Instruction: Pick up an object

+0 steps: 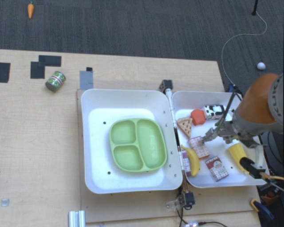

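The right bin (230, 98) holds several toy items: a pizza slice (184, 126), a red block (198, 116), a black-and-white cow (213, 111), a banana (193, 161), a pinkish packet (199, 147), a red box (216, 168) and a yellow piece (237, 152). My gripper (209, 135) reaches in from the right and hangs low over the middle of this bin. It is just above the pinkish packet and to the right of the pizza slice. Nothing is visibly held in it.
The left bin (95, 133) carries a green divided plate (137, 145). A green can (55, 81) lies on the bench at the far left, near black patches. A small carrot (30, 9) rests on the carpet. Cables run along the right side.
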